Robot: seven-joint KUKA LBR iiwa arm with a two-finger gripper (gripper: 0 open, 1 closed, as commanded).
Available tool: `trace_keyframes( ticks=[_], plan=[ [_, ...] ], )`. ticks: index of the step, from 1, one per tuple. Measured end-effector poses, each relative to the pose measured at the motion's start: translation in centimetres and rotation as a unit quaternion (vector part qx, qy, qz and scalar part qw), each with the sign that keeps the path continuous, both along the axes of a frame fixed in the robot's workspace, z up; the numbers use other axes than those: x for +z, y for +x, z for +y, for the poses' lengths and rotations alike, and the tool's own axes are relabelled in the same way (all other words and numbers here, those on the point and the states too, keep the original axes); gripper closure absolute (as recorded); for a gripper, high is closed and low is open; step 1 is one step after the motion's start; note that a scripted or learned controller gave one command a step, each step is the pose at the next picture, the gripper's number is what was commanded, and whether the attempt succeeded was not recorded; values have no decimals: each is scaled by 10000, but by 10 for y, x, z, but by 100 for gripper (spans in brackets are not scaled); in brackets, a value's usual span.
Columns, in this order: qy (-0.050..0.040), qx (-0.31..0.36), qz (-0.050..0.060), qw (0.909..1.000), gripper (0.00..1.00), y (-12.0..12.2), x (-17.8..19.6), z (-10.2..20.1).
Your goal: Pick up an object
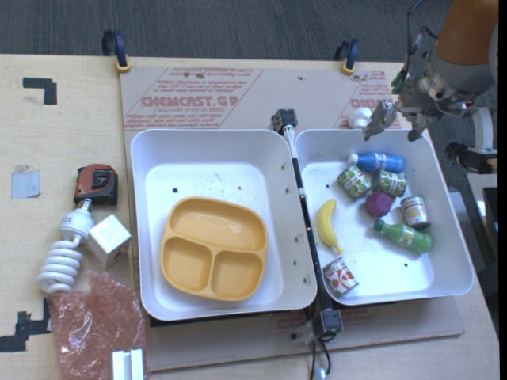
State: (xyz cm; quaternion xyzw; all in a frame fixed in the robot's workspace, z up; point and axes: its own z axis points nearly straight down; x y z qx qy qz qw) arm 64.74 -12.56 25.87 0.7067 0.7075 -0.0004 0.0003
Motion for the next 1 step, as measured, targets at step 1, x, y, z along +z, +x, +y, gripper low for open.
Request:
trace_keyframes(
  ticks=[1],
  plan=[
    [1, -10, -1, 10000, 0, 0, -158, -19]
  ],
)
